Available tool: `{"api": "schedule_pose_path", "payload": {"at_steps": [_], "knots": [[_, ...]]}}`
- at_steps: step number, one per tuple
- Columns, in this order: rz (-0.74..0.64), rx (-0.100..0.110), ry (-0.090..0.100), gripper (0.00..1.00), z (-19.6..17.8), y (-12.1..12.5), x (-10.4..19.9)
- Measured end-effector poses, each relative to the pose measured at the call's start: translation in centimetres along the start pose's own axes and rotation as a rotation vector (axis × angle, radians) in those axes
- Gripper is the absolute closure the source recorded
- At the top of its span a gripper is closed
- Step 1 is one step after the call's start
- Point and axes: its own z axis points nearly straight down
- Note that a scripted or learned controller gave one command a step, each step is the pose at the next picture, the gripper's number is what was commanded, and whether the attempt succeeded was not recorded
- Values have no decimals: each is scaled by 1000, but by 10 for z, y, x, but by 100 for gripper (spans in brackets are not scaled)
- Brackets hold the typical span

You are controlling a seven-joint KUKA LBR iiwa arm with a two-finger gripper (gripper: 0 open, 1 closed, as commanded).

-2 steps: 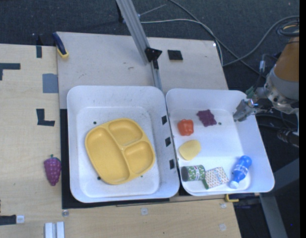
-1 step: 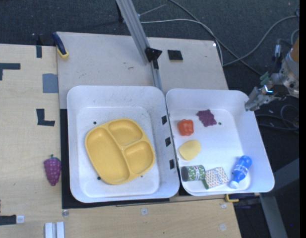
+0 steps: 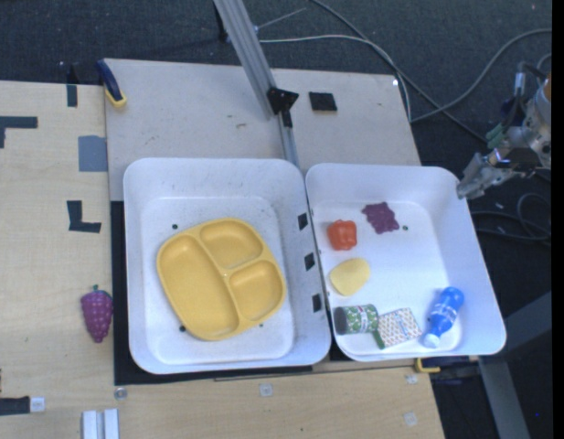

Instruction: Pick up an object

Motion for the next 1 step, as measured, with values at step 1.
{"api": "schedule_pose_path", "payload": {"at_steps": [1], "knots": [[-3,5,2,100,20,-5,49]]}}
